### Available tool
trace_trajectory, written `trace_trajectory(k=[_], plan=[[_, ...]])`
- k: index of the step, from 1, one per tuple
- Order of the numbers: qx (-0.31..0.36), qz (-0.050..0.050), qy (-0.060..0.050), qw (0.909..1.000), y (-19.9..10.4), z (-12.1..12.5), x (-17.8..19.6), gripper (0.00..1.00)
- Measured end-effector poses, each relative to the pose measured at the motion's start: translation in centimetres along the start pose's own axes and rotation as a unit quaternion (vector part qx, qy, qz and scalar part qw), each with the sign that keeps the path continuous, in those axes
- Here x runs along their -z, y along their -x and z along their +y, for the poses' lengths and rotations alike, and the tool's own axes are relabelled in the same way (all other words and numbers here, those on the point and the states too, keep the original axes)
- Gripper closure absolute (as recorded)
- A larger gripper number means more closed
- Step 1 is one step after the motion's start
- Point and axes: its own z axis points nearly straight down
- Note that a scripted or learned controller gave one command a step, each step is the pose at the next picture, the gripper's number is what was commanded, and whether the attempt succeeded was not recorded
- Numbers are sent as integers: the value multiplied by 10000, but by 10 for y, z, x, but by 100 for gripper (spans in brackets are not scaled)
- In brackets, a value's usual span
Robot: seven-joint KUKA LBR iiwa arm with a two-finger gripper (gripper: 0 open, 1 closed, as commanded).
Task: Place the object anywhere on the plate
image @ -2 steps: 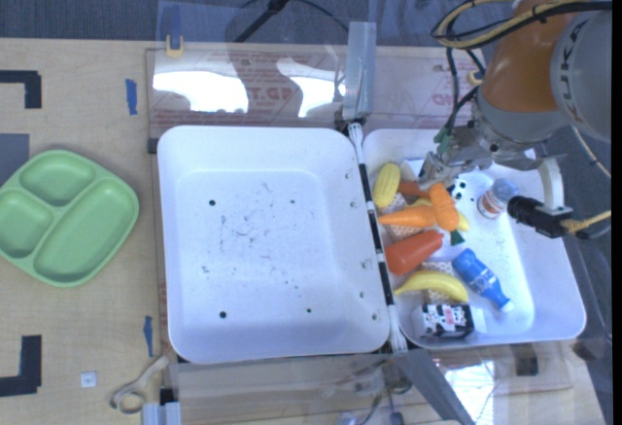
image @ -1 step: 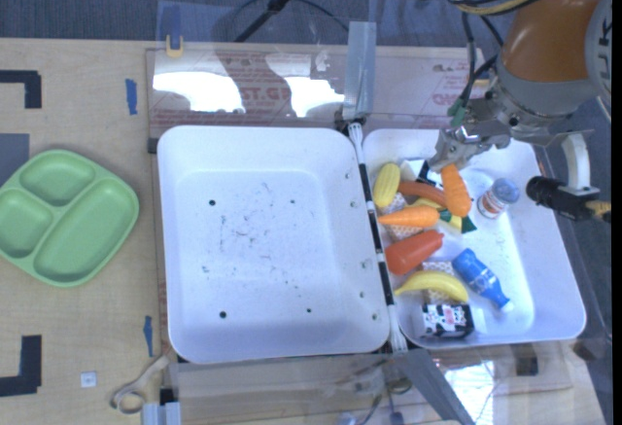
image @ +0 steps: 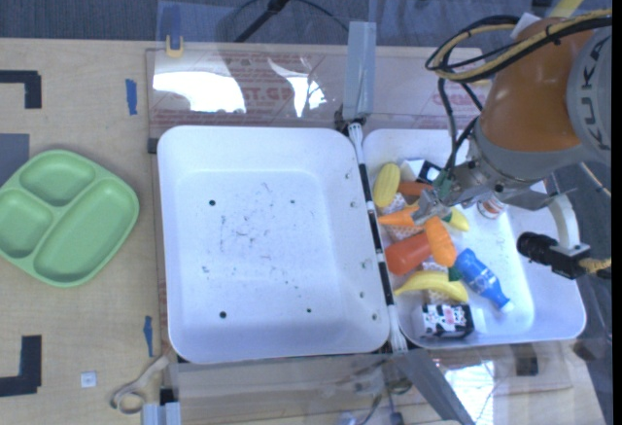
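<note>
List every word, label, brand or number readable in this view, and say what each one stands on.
"KU": grey letters on the arm at the right edge; the rest of the word is cut off.
Red print on the clear panel behind the left bin: too blurred and glare-washed to read.
Black-and-white packet in the right bin: markings too small to read.
Blue bottle: no legible label.

A green plate (image: 66,217), three-sectioned with rounded corners, lies flat near the table's left edge, well apart from both bins. The objects sit heaped against the right bin's (image: 559,311) left wall: a yellow corn cob (image: 387,184), orange carrot (image: 439,240), red cup (image: 406,254), banana (image: 433,287), blue bottle (image: 479,277).
</note>
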Motion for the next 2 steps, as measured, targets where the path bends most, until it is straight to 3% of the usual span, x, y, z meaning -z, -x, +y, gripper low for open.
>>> trace_trajectory(k=[1, 2], plan=[[948, -12, 20, 9955, -46, 79, -26, 100], [1319, -15, 16, 9913, -25, 58, 64, 100]])
